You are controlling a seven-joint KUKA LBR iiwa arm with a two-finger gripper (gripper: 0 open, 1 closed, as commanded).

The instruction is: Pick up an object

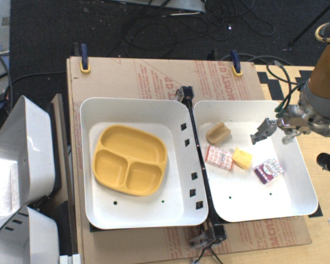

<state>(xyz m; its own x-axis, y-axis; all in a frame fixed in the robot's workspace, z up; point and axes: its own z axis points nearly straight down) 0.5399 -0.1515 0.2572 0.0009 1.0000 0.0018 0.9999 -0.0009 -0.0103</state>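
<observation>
Right bin (297, 202): four small things cluster in its upper-middle floor. Tan block (218, 132) nearest the dividing wall, red-and-white packet (219, 157) just below it, yellow cube (242, 159) touching or just beside the packet, purple packet (269, 170) a little apart to the right. Narrow gaps between them. Lower half of the floor bare; upper right corner crowded by the gripper (269, 130) hanging over it.

Left bin (93, 111): yellow divided tray (130, 159) takes up most of the middle. Bare strips along the right wall and bottom edge.
</observation>
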